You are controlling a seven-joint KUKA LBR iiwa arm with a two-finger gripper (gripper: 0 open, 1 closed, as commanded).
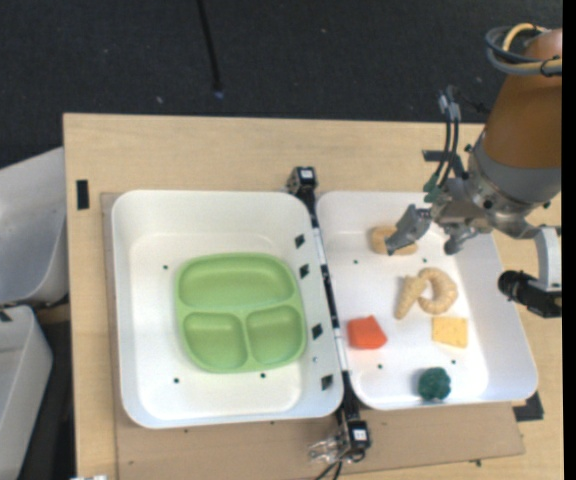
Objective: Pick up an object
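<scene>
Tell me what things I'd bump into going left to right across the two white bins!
Green divided tray → orange block → curved tan croissant-like piece, yellow cheese-like wedge. The dark green lump overlaps these sideways.

gripper (430,230) over right bin (498,368) by tan piece (382,238), croissant (428,292), orange block (366,333), green tray (240,311) in left bin (143,268)

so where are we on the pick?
Nothing lifted yet. The pincer is low in the right bin, beside the tan piece at the back. Croissant, red block, cheese and green ball lie untouched. Grasp and lift remain.
</scene>
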